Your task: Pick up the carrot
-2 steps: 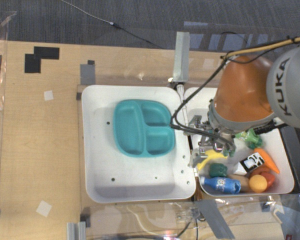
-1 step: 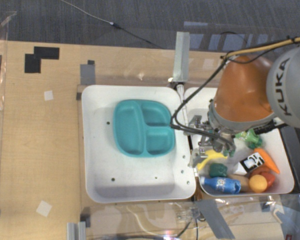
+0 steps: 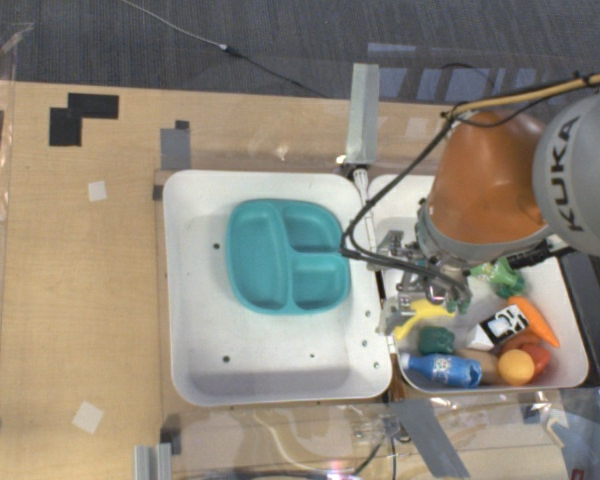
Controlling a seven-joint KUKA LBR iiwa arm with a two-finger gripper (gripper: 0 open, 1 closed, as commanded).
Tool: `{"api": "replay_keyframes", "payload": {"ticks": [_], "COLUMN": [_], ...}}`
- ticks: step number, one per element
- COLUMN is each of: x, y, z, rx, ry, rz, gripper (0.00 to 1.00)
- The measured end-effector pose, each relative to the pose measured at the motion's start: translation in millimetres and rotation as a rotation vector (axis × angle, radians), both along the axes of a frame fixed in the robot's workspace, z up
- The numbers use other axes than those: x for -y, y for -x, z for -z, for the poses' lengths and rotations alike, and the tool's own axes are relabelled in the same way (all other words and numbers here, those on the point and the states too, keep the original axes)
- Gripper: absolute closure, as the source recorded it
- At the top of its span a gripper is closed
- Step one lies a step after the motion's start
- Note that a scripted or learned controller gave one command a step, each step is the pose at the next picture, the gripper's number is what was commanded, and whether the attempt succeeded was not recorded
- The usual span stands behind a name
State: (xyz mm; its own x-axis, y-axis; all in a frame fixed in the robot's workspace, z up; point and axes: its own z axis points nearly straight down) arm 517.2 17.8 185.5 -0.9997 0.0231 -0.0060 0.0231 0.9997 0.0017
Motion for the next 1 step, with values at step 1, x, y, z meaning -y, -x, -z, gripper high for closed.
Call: {"api": "replay_keyframes", "payload": {"ticks": [1], "x": [-1.4], "y": [-2.7], "z": [-12.2], "rx": [0.01], "ry": [-0.001], "rz": [-0.005], "gripper": [1.0]}}
